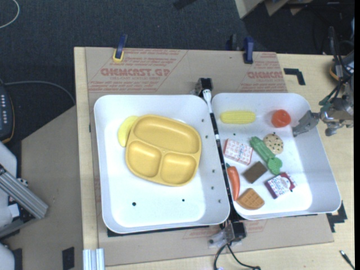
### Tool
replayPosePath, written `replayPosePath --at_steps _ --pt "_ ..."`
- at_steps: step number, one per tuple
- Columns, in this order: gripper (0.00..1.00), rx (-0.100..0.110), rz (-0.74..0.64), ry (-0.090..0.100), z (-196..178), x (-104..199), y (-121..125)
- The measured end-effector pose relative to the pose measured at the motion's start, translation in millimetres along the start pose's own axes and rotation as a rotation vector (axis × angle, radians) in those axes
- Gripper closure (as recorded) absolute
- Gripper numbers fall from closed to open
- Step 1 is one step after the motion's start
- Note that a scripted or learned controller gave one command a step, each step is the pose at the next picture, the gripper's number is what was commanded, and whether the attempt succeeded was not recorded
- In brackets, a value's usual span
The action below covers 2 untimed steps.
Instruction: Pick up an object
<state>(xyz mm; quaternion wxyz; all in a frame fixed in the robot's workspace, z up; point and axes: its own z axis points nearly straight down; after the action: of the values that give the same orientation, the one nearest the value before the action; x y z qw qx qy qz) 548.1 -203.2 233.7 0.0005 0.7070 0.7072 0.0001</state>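
The right bin [320,167] holds several toy foods: a yellow corn cob [237,117], a red tomato [281,117], a speckled cookie [274,143], a green pickle [265,153], a red-and-white cracker pack [237,151], a brown chocolate piece [255,171], an orange-red carrot [233,181], a waffle [250,199] and a purple packet [279,185]. My gripper [305,124] hangs over the bin's upper right part, just right of the tomato and above the cookie. Nothing shows in its grasp.
The left bin [112,196] carries a yellow divided plate [163,149] with a yellow banana [125,130] peeking out at its left. A black divider rail [212,129] separates the bins. Clamps [118,54] hold the cardboard at the back.
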Motion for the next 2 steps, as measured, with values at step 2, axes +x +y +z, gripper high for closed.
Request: replayPosePath --at_steps 2 --pt "0.0 0.007 0.001 0.003 102.9 -5.6 14.7"
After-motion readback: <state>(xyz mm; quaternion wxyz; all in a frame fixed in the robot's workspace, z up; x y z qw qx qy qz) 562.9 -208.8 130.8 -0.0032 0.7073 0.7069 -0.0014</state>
